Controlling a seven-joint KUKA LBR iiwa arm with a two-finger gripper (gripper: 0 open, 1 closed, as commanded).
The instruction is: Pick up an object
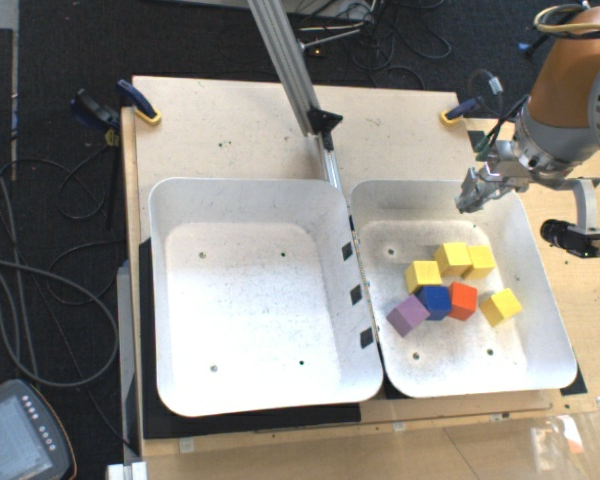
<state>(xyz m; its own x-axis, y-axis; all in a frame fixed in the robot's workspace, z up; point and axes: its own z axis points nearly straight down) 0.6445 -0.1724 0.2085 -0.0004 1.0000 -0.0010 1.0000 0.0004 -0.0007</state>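
Note:
Several small blocks lie clustered in the right bin (540, 358). A yellow block (423, 273) sits at the cluster's left, with two more yellow blocks (465, 258) behind it. A blue block (434, 299) touches an orange-red block (463, 300). A purple block (408, 315) lies at the front left and another yellow block (500, 306) at the right. My gripper (473, 198) hangs over the bin's back edge, above and behind the blocks, apart from all of them. Nothing shows between its fingertips.
The left bin (180, 208) stands beside the right one, with a dark divider strip (358, 293) between them. A slanted metal pole (285, 53) crosses the bench's back. Clamps sit at the bench's back corners (145, 108). Cables lie on the floor to the left.

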